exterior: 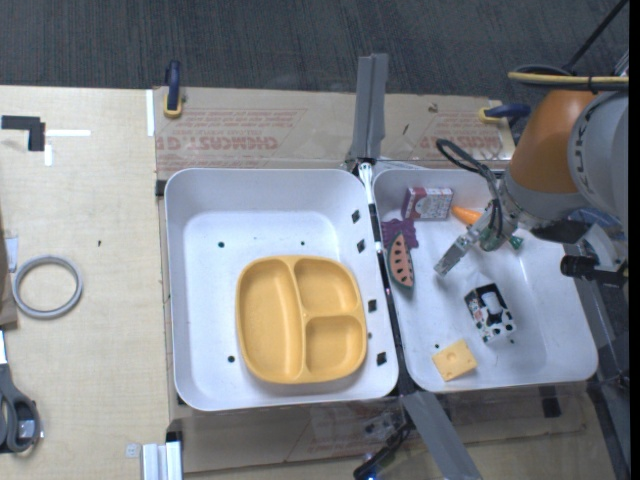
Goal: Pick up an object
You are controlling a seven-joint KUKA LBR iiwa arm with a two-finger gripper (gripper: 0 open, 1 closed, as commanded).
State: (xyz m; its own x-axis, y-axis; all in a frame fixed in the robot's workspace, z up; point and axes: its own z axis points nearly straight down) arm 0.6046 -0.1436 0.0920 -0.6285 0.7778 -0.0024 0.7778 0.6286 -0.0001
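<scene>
Gripper [452, 256]: over right bin [560, 363] centre, fingers' state unclear (nothing visibly held).
Yellow tray [300, 318]: left bin [200, 268], middle.
Cheese wedge [454, 360]: right bin's near edge.

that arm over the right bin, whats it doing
The arm's gripper hangs over the right bin with nothing visibly between its fingers, so no pick has landed yet. Loose in that bin lie a yellow cheese-like wedge, a black and white item, a watermelon slice toy and a small box. The left bin holds a yellow divided plate.
</scene>
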